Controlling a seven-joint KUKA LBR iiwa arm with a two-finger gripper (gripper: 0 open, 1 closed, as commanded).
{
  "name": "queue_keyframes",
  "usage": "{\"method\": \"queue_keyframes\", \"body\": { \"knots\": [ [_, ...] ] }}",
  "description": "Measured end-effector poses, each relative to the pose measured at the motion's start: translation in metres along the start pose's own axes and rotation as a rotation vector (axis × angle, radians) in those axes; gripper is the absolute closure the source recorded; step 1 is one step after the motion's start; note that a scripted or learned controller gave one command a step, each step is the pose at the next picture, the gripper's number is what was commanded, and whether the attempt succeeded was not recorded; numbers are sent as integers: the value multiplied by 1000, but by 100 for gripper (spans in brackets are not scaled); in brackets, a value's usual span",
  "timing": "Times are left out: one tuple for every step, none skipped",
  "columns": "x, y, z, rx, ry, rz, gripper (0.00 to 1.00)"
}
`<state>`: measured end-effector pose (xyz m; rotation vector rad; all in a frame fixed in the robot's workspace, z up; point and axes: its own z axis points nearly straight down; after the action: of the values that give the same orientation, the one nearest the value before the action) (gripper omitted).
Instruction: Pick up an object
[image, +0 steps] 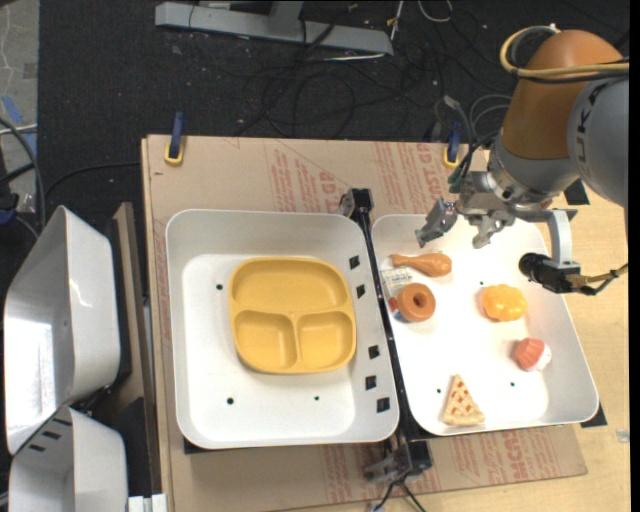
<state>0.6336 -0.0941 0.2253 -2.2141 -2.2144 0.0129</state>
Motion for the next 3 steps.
{"method": "queue_keyframes", "body": {
  "knots": [
    [0,3,-8,-13,-1,-2,0],
    [-8,8,43,-10,-2,2,0],
    [2,10,98,-8,-1,-3,0]
  ]
}}
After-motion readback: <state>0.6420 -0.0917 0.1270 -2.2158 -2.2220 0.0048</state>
